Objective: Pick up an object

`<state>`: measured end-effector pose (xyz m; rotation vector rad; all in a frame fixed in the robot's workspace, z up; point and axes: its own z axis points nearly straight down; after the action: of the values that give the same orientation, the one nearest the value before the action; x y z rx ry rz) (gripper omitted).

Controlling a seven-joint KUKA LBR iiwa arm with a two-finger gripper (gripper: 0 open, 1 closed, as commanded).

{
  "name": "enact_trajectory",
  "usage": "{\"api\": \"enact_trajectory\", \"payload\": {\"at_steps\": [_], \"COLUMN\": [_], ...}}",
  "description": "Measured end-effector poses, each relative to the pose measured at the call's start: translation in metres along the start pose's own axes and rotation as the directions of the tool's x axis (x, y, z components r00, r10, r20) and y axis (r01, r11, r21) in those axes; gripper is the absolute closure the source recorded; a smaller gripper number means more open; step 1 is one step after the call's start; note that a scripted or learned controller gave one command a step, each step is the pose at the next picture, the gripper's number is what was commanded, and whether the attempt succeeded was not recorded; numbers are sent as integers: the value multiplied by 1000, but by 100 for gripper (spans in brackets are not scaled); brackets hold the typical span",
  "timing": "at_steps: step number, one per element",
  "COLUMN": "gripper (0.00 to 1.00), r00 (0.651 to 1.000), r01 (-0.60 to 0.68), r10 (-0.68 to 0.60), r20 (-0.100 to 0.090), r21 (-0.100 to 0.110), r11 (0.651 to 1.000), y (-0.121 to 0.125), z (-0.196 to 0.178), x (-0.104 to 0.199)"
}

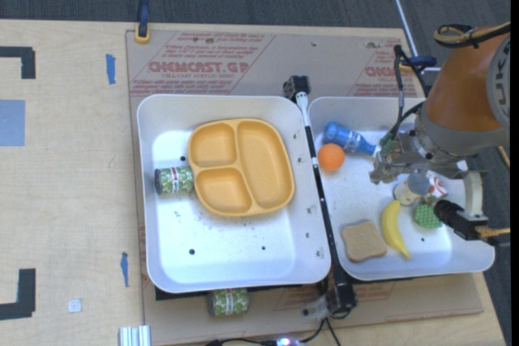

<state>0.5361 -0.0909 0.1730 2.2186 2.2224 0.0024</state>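
Looking down on the arm (pixel 462 105) reaching in from the right, cropped by the frame edge past its orange band, and hanging its gripper (pixel 389 166) low over the middle of the right bin (pixel 357 202). Failing to tell whether that gripper is open or closed, its tip reading as a dark tangle against the white floor, and not managing to tell whether anything is caught in it either. Finding the ball (pixel 331 157), orange, lying just left of the gripper by the bin's left wall and apart from it. Seeing the bottle (pixel 349 138), blue, lying on its side just behind the ball, its right end coming close to the gripper, contact being too hard to judge. Making out a pale round thing (pixel 409 192) right under the wrist, half covered and too hidden to name. Spotting a green lump (pixel 425 215) just in front of that, partly masked by robot hardware. Noting the banana (pixel 395 229) curving along the front of the bin, just beside the bread (pixel 364 241) near the front wall. Turning to the left bin (pixel 235 251): finding the plate (pixel 241 166), yellow with three compartments, lying toward the back, and the can (pixel 173 181) lying on its side against the plate's left edge. Catching a second can (pixel 229 302) outside, in front of the left bin, its top tucked under the rim. Reading only part of the red lettering on the board (pixel 203 65), the bins covering the rest.
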Motion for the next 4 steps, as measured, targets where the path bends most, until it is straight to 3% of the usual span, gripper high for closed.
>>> {"api": "enact_trajectory", "payload": {"at_steps": [1,2,3,4], "gripper": [0,0,100,100], "r00": [1000,1000,1000,1000], "r01": [-1,-1,-2,-4], "r10": [1,1,2,4], "r20": [1,0,2,0], "r21": [0,-2,-6,2], "r11": [1000,1000,1000,1000], "y": [0,16,17,-42], "z": [0,86,76,72], "x": [-1,-3,-3,-59]}}
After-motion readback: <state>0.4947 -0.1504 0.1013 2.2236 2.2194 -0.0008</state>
